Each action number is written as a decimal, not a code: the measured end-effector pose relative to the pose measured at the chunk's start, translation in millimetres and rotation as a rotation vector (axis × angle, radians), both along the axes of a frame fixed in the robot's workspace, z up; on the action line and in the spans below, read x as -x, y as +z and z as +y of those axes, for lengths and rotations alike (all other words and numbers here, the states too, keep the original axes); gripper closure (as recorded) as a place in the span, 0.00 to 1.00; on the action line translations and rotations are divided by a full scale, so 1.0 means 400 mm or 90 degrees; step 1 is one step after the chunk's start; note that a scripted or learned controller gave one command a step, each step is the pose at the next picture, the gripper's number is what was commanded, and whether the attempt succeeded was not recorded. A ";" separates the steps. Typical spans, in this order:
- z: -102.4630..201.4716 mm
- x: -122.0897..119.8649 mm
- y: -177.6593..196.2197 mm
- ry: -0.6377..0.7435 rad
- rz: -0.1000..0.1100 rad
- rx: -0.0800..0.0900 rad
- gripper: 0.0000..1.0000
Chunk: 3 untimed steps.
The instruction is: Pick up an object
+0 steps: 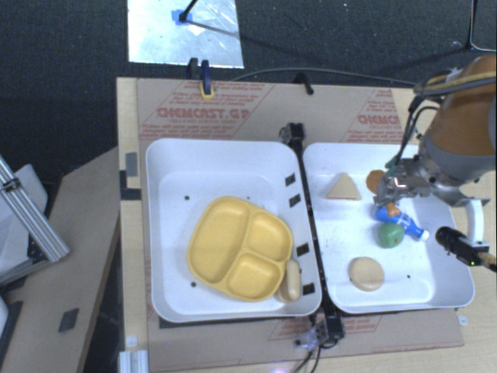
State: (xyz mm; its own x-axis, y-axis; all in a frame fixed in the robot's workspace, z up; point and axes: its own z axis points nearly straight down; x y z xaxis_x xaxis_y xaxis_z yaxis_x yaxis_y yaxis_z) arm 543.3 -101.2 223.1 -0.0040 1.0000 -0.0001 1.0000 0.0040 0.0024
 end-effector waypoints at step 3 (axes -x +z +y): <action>0.366 -0.124 0.021 0.004 -0.001 -0.001 1.00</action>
